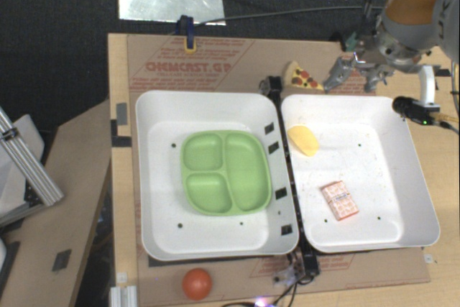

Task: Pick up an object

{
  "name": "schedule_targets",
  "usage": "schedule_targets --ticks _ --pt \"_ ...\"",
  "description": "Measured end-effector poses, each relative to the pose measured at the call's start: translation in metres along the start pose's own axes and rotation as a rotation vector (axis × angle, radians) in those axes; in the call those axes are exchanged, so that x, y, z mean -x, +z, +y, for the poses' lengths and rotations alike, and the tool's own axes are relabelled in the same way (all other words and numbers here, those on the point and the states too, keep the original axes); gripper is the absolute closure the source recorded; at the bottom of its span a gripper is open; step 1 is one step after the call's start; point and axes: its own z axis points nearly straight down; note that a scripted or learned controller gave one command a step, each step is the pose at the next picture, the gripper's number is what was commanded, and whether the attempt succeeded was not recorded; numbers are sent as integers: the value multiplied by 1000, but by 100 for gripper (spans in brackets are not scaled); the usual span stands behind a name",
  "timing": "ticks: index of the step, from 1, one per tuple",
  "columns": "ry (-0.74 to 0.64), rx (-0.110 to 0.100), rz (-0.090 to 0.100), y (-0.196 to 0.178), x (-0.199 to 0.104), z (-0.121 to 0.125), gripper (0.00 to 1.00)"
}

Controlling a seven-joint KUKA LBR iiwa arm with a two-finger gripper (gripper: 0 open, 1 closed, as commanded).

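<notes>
I see the end effector [353,73] open and empty above the right bin's [420,187] far rim; the lemon [303,139] lies below-left of it, long axis diagonal; the box [338,200] farther.

Tray [224,172] in left bin [154,118]

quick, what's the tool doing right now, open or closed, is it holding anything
Tool: open, nothing between its fingers; it hangs over the far edge of the right bin, apart from the yellow piece and the pink block.
</notes>
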Motion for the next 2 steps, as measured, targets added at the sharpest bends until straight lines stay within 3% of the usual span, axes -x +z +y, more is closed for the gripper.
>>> schedule_targets --ticks 1,2 --pt "-2 11 -1 -7 0 2 0" --pt "-1 9 -1 34 -1 4 0"
